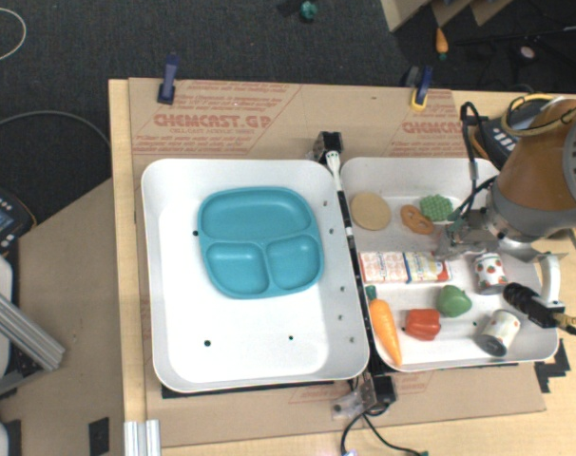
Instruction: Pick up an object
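Arm reaching over the right bin (545,350)

From three o'clock, the arm bent down, its claw (451,243) low above the white box (405,268), beside the green broccoli (437,207); its grip state could not be told.

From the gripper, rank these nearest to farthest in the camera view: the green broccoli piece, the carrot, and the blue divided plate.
Measured from the gripper over the right bin:
1. Green broccoli piece, just above the gripper in the view, same bin.
2. Carrot, at the right bin's lower left edge.
3. Blue divided plate, across in the left bin.
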`<action>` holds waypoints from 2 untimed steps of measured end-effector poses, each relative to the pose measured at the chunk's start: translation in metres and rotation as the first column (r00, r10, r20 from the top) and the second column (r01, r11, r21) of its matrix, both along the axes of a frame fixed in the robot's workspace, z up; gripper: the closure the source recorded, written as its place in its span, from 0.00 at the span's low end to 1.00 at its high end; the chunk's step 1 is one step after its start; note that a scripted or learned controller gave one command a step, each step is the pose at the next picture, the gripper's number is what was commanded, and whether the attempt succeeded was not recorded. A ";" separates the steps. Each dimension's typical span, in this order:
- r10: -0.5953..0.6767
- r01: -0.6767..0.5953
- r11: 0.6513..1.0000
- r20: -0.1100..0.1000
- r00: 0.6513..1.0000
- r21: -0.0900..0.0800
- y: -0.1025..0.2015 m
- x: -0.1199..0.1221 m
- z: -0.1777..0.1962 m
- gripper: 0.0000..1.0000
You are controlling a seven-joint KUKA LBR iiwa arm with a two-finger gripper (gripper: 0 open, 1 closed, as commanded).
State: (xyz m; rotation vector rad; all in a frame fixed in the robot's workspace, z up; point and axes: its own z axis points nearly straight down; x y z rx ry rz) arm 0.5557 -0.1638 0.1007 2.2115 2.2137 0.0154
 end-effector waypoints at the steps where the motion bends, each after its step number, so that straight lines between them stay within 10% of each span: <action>1: -0.003 0.004 1.000 0.009 1.000 -0.014 0.012 -0.006 -0.007 1.00; 2: -0.002 0.003 1.000 0.013 1.000 -0.009 0.010 -0.007 -0.007 1.00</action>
